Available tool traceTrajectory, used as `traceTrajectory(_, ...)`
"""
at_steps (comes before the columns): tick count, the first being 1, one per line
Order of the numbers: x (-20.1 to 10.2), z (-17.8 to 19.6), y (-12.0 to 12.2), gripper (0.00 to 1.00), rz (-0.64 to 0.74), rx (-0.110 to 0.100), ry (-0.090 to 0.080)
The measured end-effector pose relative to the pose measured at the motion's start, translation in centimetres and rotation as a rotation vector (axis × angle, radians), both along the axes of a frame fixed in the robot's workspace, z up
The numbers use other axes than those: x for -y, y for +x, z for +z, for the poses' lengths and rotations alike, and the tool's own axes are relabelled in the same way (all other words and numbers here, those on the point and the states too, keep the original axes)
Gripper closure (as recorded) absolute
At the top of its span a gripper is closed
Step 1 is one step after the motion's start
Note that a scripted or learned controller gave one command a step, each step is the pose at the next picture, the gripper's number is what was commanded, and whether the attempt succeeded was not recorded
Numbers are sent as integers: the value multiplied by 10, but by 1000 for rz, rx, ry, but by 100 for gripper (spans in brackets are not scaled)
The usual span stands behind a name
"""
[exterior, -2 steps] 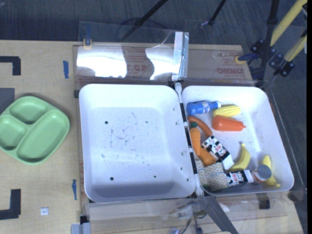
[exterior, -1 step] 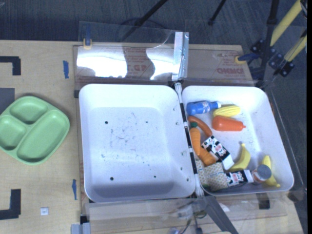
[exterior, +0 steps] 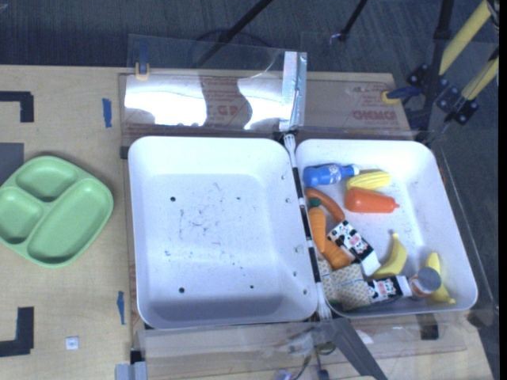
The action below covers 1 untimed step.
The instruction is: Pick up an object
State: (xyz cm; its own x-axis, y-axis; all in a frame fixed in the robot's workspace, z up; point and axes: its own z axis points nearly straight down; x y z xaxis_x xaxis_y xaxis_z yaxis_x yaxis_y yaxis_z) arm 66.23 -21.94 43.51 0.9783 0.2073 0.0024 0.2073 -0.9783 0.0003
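Looking down, we find toy food crowding the right bin (exterior: 444, 204).
Glossy plastic corn (exterior: 369, 180), blue bottle (exterior: 329, 174); labels unreadable, gripper unseen.

You see the orange carrot-shaped toy (exterior: 320, 229) only in part: its lower end passes under the black-and-white patterned carton (exterior: 349, 241). The second small black-and-white carton (exterior: 385, 289) carries print too small for you to read. Beside it, the yellow object (exterior: 438, 279) at the right white bin's (exterior: 444, 196) corner is partly covered by a round grey cap (exterior: 428, 279), so you cannot tell its shape. The red lettering on the brown cardboard (exterior: 372, 115) is blurred.
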Motion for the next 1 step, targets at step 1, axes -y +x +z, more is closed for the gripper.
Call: traceTrajectory(1, 0, 0, 1, 100, 0, 0, 0)
